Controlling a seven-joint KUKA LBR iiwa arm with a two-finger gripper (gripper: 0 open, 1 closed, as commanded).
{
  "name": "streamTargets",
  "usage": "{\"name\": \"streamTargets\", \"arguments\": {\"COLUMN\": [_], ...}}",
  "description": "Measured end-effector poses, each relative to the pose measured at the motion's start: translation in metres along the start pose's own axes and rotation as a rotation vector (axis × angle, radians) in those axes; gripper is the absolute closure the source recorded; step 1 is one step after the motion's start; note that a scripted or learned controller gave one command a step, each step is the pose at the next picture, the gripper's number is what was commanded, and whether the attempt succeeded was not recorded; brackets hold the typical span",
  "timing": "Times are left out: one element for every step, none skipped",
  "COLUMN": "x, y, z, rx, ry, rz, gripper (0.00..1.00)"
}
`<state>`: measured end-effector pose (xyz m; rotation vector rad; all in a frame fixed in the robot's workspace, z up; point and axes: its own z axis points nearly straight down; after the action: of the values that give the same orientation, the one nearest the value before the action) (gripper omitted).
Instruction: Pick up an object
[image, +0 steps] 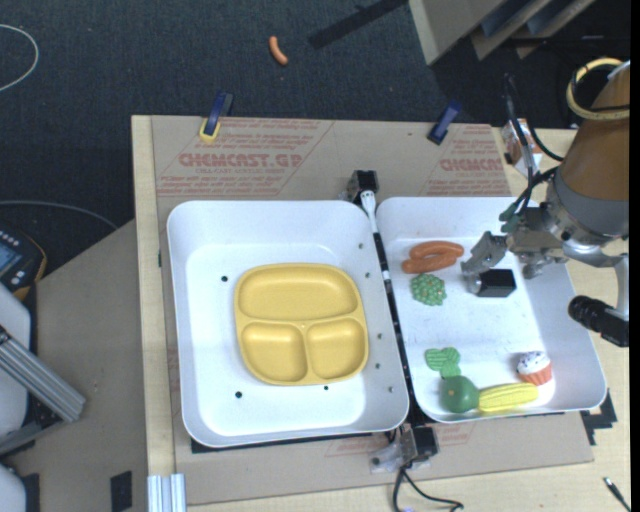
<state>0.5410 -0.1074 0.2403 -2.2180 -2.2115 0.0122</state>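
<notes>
Two shallow white plastic bins sat side by side on the bench. The left bin (190, 330) held a yellow plastic plate (300, 322) with three compartments, lying flat near its middle. The right bin (575, 350) held the small toy foods. A pair of orange sausage-shaped pieces (432, 256) lay near its upper left, and a round green bumpy piece like a bunch of grapes (429, 290) lay just below them. Toward the near edge lay a small green leafy piece (441, 358), a dark green round fruit (459, 394) just below it, a yellow corn cob (508, 398) touching that fruit on its right, and a little cupcake with an orange base and white top (535, 368) just above the cob's right end. The grey arm reached in from the right, its two-finger gripper (492, 268) over the upper middle of the right bin, to the right of the sausages. A black block (495, 283) showed at the gripper's tip; whether the fingers were spread or closed I could not tell.
</notes>
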Motion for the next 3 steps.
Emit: {"name": "streamTargets", "arguments": {"x": [0.0, -0.002, 0.004], "y": [0.002, 0.003, 0.01], "z": [-0.006, 0.057, 0.104], "rx": [-0.013, -0.004, -0.006], "ry": [-0.002, 0.001, 0.001], "rz": [-0.003, -0.002, -0.003], "gripper": [0.0, 0.0, 0.0]}}
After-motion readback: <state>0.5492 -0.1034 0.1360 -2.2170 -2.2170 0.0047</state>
